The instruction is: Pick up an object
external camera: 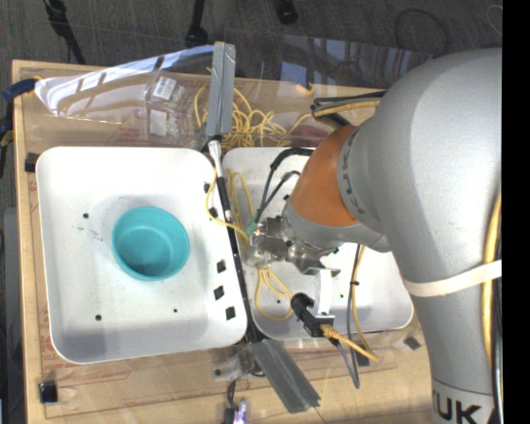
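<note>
teal bowl lies well left of jaws.

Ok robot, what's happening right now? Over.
Arm low over right bin. Hand hidden under wrist. Teal bowl sits in left bin, untouched. Yellow cables cluttering right bin.

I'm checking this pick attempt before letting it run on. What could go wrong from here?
The gripper is low in the right bin, while the teal bowl sits in the left bin, so it may come up with nothing. Yellow cables loop beside the wrist and might snag. The arm hides much of that bin.
</note>
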Robot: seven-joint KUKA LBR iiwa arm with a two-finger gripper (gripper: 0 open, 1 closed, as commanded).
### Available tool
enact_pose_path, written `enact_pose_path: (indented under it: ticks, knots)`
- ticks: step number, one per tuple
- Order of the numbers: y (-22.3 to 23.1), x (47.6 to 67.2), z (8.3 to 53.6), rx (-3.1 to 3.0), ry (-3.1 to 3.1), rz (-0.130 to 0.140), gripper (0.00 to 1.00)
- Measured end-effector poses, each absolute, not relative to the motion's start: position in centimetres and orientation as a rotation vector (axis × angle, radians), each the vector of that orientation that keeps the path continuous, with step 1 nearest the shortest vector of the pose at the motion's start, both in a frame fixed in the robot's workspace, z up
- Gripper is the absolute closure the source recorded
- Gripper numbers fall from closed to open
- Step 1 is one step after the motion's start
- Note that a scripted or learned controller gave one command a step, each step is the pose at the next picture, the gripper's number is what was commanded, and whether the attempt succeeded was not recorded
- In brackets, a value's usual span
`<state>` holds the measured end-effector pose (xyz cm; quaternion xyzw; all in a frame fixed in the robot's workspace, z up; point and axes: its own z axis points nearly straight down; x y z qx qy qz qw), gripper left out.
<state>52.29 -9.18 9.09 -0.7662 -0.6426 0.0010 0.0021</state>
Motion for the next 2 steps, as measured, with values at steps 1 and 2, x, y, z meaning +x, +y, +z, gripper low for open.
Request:
enact_pose_path:
  ticks: [1, 2]
  knots:
    - [-9.2, 52.3, 9.1, -2.404, -2.015, 0.003, 0.00]
    - [-11.3, 50.9, 12.2, -2.275, -2.164, 0.001, 0.00]
